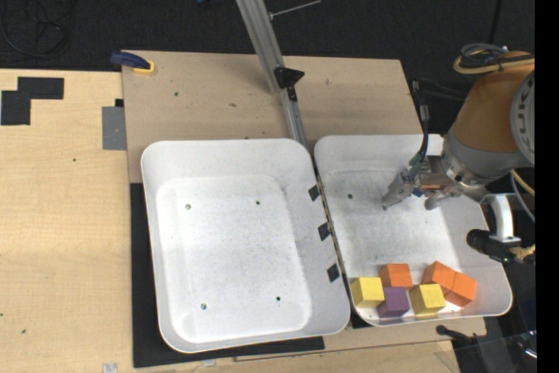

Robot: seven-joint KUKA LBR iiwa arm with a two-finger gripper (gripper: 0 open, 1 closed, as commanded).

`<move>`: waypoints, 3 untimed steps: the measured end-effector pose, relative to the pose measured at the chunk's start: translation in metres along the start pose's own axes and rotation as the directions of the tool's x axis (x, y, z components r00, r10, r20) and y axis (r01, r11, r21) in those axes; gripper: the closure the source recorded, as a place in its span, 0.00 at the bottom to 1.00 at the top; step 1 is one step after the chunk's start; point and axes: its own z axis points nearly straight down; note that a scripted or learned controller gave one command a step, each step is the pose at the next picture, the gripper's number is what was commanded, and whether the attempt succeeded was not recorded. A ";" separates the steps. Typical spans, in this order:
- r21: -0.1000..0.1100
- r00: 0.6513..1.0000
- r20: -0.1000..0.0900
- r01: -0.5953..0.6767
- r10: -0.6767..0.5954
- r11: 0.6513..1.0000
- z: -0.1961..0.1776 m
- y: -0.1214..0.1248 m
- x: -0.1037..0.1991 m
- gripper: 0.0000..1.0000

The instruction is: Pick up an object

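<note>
1. The task's things are small blocks lying clustered at the near end of the right bin (349, 155), close against its near rim.
2. The cluster comprises a yellow block (368, 289) at its left, an orange block (396, 274) just behind it, a purple block (396, 301) just beside both, a second yellow block (427, 298) to the right of the purple one, and two more orange blocks (452, 282) at the cluster's right end.
3. Neighbouring blocks appear to touch or nearly touch; exact contact cannot be told.
4. The hand (410, 190) hangs over the middle of the right bin, well apart from the blocks, with its fingers spread and nothing between them.
5. The arm (489, 127), grey with an orange band, reaches in from the right over the right bin's far right corner.
6. The left bin (157, 162) sits beside the right bin; black clips join their shared edge.
7. Both bins rest on the desk (210, 92).
8. A slanted metal rail (258, 22) rises from behind the bins.
9. A small blue and yellow clamp (133, 61) sits at the desk's far left corner.
</note>
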 end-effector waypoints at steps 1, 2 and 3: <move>-0.005 1.000 0.001 -0.002 0.002 1.000 0.062 0.003 0.001 0.00; -0.006 1.000 0.001 -0.006 0.006 1.000 0.061 0.004 0.001 0.00; -0.004 1.000 0.000 -0.011 0.011 1.000 0.051 0.003 0.000 1.00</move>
